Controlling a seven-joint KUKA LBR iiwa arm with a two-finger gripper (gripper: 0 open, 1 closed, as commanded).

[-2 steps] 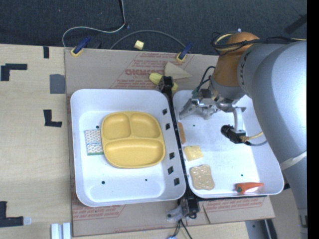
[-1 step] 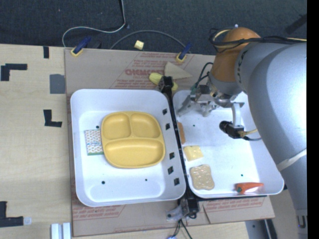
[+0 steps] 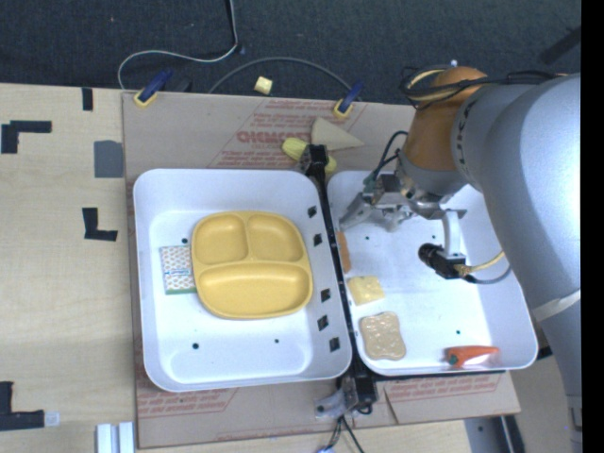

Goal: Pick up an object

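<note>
Left bin [image 3: 151,253]: yellow divided plate [image 3: 252,263] at middle, small patterned card [image 3: 176,269] touching its left edge.

Right bin [image 3: 514,324]: pale yellow block [image 3: 365,290] near left wall, beige flat piece [image 3: 382,336] just below it, orange carrot-like item [image 3: 470,355] at front-right corner.

Pincer [image 3: 370,208] at upper-left of right bin, low over floor, nothing seen between fingers; whether apart or together cannot tell.

Key relation, judged: nearest candidate, yellow block, lies toward the bin's front from pincer, close to divider wall; short move forward and down needed.
</note>
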